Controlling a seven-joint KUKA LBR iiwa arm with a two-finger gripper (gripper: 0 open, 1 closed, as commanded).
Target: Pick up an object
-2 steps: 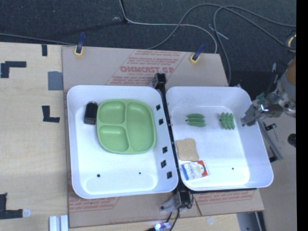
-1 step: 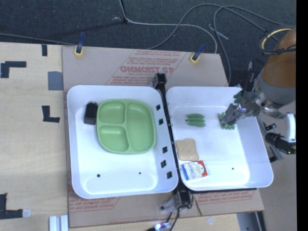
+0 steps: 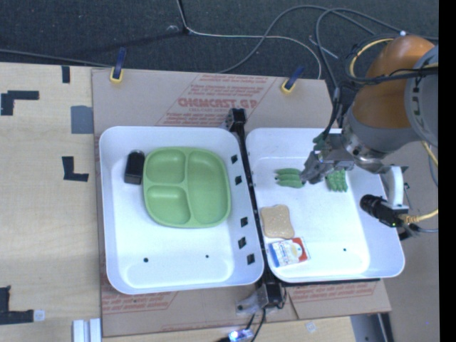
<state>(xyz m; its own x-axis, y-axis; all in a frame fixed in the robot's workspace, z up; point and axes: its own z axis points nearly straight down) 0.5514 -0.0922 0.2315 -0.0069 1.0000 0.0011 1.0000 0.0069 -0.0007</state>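
My gripper hangs low over the right bin, in its upper middle. A green leafy toy lies just left of the gripper tip, touching or nearly touching it. A second green piece sits just to the gripper's right, partly under the wrist. A tan bread-like slab lies below the gripper, and a white packet with red and blue print lies near the bin's front edge.
The left bin holds a green divided plate and a small black block at its left. A black divider runs between the bins. Cables trail behind the bench. The grey arm comes in from the right.
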